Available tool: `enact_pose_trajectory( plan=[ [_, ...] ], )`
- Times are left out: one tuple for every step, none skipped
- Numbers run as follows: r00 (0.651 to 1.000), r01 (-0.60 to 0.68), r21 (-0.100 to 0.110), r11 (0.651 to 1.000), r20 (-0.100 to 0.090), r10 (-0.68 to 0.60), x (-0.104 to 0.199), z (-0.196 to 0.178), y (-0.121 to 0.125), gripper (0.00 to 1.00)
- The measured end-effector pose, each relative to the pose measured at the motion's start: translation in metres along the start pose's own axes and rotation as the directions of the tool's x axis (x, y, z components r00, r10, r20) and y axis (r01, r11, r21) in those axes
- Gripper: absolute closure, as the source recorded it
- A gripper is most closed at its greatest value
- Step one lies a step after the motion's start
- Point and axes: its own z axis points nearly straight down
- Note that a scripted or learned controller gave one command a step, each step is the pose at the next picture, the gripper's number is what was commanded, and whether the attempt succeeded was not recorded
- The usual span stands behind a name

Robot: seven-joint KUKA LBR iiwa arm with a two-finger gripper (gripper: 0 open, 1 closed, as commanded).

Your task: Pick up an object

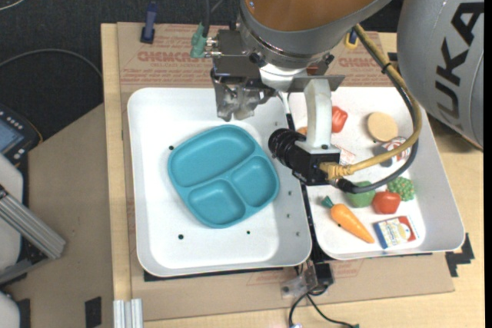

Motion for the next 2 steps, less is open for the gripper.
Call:
enact_pose_trajectory(
  plan=[
    [1.0,-0.013,0.001,1.0,0.003,0.013,-0.048,0.091,-0.005,1.0],
    [1.0,-0.011,-0.032,0.999,-0.009,0.011,-0.085,-0.094,-0.004,1.0]
  ],
)
